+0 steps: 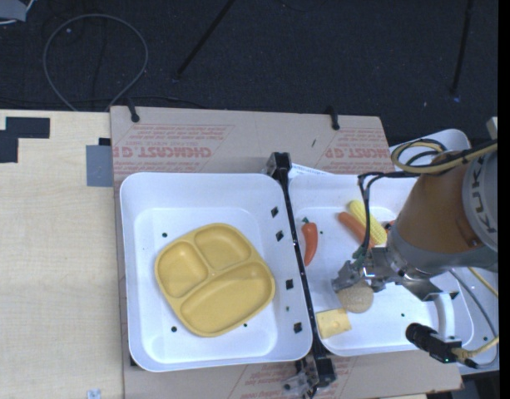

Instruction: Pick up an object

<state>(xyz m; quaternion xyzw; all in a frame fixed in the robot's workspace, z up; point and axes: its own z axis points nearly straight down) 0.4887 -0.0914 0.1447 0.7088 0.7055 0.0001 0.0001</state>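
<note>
Gripper (357, 274): one, two-fingered, dark metal, at the end of the grey arm with an orange band (433, 214), which enters from the right. It sits low over the right bin, at that bin's middle. Whether it is released or clenched cannot be told; the wrist covers the tips.

Round beige object (357, 298), pale and lumpy, like a small potato or bread roll: one. It lies on the right bin's floor directly below the gripper, touching or nearly touching it; nothing shows it held.

Pale yellow cheese-like wedge (334, 322): one. Just beside the round beige object, towards the bin's near-left corner.

Yellow corn cob (366, 224): one. Beyond the gripper, partly hidden by the arm.

Orange carrot-like stick (351, 224): one. Just left of the corn cob, alongside it.

Red-orange chilli pepper with green stem (309, 241): one. Left of the gripper, near the divider between the bins.

Right shallow white plastic bin (321, 191): one, holding the five items above.

Left shallow white plastic bin (142, 198): one, touching the right bin along the dark central divider.

Yellow three-compartment plastic plate (215, 278): one, lying flat in the middle of the left bin, well apart from the gripper.

Worktop (47, 264): light wood, with brown cardboard sheet (238, 140) under both bins.
</note>
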